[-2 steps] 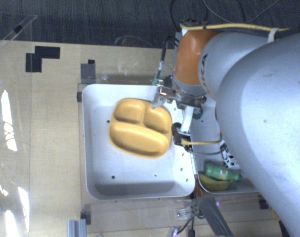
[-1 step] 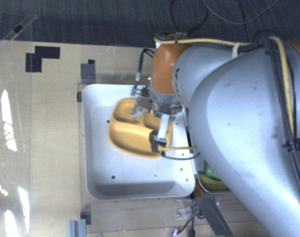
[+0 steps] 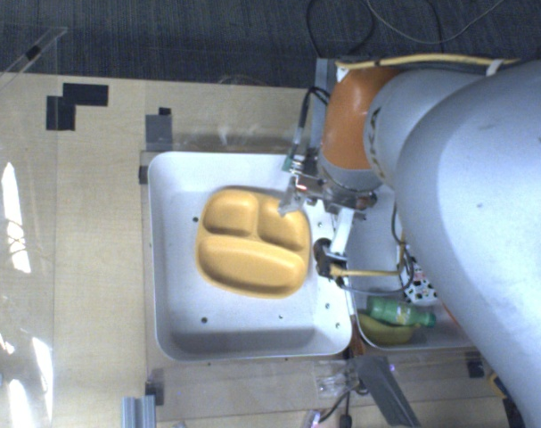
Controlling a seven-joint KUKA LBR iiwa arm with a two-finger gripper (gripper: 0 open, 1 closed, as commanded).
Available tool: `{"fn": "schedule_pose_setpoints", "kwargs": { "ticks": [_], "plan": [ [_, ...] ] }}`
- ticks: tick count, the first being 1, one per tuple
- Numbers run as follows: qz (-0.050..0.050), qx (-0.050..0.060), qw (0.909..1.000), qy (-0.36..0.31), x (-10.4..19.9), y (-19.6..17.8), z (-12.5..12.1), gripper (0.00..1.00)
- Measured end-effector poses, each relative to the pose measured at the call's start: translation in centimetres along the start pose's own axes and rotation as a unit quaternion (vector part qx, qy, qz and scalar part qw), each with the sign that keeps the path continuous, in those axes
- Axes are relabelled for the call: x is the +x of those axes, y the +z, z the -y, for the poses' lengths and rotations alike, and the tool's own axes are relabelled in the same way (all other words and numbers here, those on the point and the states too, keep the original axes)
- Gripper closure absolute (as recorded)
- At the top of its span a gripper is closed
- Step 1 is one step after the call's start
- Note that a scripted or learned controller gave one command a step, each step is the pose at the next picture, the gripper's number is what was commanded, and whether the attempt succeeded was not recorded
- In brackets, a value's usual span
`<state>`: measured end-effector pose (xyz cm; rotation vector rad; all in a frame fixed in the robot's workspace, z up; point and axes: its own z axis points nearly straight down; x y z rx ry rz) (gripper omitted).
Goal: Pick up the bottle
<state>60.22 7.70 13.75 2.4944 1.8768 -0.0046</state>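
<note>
Bottle (image 3: 400, 313) on yellow bowl (image 3: 381, 332), under arm (image 3: 466, 194)

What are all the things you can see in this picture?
left bin: one, white, middle of the bench
tray: one, yellow, with compartments, in the left bin
right bin: one, white, mostly hidden under the arm
bottle: one, green, lying on the bowl in the right bin
bowl: one, yellow, near edge of the right bin
black marks: black, bench's far left
arm: one, grey with orange band, from the right
gripper: one, over the tray's far right corner
</note>
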Motion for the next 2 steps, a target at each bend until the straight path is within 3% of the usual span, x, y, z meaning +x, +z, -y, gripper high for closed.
{"fn": "schedule_pose_setpoints", "kwargs": {
  "ticks": [1,2],
  "plan": [
    [0.0,0.0,1.0,0.0,0.0,0.0,0.0,0.0],
    [-0.008,0.004,0.9965,-0.083,-12.6,-4.6,-0.4,0.0]
  ]
}}
